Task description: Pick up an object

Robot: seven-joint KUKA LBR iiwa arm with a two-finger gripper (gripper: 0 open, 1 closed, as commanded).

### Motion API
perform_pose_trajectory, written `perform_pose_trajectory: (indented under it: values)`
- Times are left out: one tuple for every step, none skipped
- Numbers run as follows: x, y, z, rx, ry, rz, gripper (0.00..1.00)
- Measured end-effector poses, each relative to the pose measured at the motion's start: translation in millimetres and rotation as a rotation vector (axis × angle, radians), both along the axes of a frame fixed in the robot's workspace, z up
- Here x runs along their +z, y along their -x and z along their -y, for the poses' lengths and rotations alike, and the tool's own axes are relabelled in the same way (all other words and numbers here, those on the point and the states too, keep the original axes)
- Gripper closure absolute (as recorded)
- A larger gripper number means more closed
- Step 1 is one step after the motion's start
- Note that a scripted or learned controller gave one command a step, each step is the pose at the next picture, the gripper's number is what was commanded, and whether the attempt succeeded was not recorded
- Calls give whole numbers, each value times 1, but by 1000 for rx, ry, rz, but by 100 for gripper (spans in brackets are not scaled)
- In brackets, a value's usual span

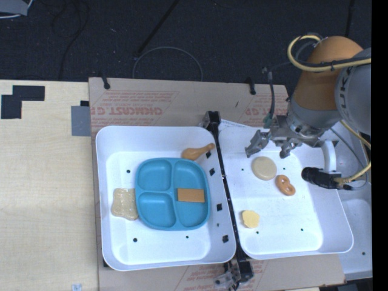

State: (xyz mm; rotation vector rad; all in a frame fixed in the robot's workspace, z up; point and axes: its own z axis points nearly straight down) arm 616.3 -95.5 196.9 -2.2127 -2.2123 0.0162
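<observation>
While the arm hangs over the back of the right bin, you can get a pretty good look at what's sitting in each container. That right bin has three loose bits: a round cream-colored cookie thing near the back, a small orange donut-looking piece just beside it on the right, and a little yellow chunk further toward the front, well apart from the other two.

Over in the left bin there's a blue divided plate taking up most of the middle. One orange rectangular block lies in the plate's front-right compartment; I can't spot anything in the other sections. A pale, beige, bread-like piece lies on the bin floor touching the plate's left edge, and a tan drumstick-shaped toy rests near the back right, just off the plate's rim and close to the divider between the bins.

As for the gripper, it's up above the right bin's back area, just behind the cream cookie thing. Its fingers look spread apart, one reaching left and the other down-right, with nothing between them as far as I can see. So all three pieces in that bin are lying on the floor, nothing lifted.
</observation>
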Motion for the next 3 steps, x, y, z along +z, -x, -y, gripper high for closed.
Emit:
perform_pose_trajectory:
  values:
    - [9,-3,0,2,1,13,0]
    - [-38,3,-6,-1,0,8,0]
    - [-83,4,-12,-2,0,9,0]
